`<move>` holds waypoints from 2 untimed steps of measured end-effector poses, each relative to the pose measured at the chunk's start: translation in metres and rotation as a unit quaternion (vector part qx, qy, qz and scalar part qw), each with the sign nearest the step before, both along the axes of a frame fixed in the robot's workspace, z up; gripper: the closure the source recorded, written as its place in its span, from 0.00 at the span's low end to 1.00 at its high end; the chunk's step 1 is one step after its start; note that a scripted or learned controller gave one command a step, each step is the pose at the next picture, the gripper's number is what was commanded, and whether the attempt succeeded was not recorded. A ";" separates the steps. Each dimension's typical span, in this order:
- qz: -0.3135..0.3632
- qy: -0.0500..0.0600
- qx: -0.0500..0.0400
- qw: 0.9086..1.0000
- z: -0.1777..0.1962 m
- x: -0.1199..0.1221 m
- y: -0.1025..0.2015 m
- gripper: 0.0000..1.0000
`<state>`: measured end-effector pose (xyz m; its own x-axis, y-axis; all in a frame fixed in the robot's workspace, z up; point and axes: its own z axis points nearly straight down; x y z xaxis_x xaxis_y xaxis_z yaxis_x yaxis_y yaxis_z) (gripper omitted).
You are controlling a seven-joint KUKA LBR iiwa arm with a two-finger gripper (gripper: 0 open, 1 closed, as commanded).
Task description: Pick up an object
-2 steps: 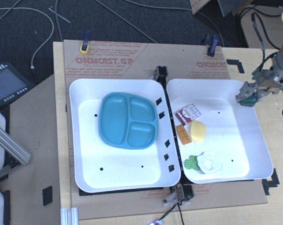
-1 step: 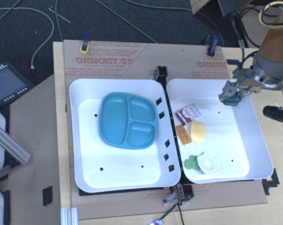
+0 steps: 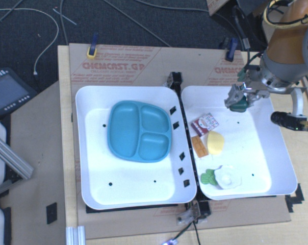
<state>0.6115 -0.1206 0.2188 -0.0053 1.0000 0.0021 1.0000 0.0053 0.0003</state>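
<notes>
My gripper (image 3: 238, 101) hangs over the back of the right bin (image 3: 266, 152), shut on a small dark green object (image 3: 239, 105) that shows between its fingertips. Lower in that bin, along its left side, lie a red-and-white packet (image 3: 207, 122), an orange block (image 3: 199, 146) and a yellow round piece (image 3: 215, 143). Near the front wall rest a green toy (image 3: 208, 177) and a white lump (image 3: 227, 178). These loose things are well to the front-left of the gripper.
The left bin (image 3: 93, 152) holds a blue divided plate (image 3: 139, 131). A black divider (image 3: 180, 131) runs between the bins. The grey and orange arm (image 3: 286, 40) comes in from the upper right. Cables lie on the floor behind.
</notes>
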 end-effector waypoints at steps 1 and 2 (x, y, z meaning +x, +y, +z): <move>0.000 0.001 0.000 1.000 -0.007 0.010 0.048 1.00; 0.000 -0.001 0.000 1.000 0.005 0.016 0.096 1.00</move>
<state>0.6278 -0.0244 0.2235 -0.0061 1.0000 0.0020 1.0000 0.0061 0.0021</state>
